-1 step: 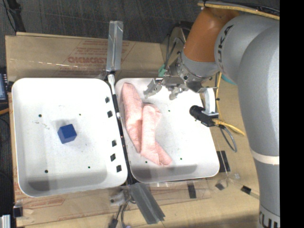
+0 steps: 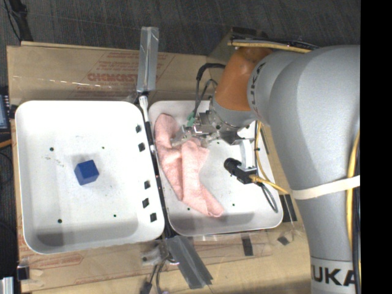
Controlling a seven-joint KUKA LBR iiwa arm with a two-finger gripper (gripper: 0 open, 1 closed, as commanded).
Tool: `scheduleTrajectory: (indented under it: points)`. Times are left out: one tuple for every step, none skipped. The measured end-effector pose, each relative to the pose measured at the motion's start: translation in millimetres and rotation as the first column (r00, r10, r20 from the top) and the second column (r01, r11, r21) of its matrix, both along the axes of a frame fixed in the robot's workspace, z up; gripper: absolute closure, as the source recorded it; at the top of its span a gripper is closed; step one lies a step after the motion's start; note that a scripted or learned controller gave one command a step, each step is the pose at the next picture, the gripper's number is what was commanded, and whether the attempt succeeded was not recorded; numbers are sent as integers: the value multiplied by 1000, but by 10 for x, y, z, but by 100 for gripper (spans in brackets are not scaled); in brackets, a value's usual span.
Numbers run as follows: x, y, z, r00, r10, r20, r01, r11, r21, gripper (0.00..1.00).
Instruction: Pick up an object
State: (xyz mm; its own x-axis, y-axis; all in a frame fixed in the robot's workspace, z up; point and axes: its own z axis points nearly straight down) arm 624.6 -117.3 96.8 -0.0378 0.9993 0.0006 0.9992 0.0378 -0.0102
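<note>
I see the gripper (image 2: 191,129) down on the pink cloth (image 2: 184,167), near the top edge of the right bin (image 2: 245,208). I cannot tell if it is wide or narrow. A blue cube (image 2: 87,171) sits near the middle of the left bin (image 2: 37,133).

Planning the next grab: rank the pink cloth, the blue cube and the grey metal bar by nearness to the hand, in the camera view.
1. The pink cloth, in the right bin, right under the hand.
2. The grey metal bar, behind the seam between the bins, up and left of the hand.
3. The blue cube, in the left bin, farthest.
</note>
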Motion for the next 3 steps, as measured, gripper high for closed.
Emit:
scheduleTrajectory:
  points:
    - [-2, 3, 64, 1000, 2, -7, -2, 1000, 0, 100]
    - [-3, 2, 65, 1000, 3, -7, -3, 1000, 0, 0]
    - [-85, -273, -69, 999, 33, 4, -33, 999, 2, 0]
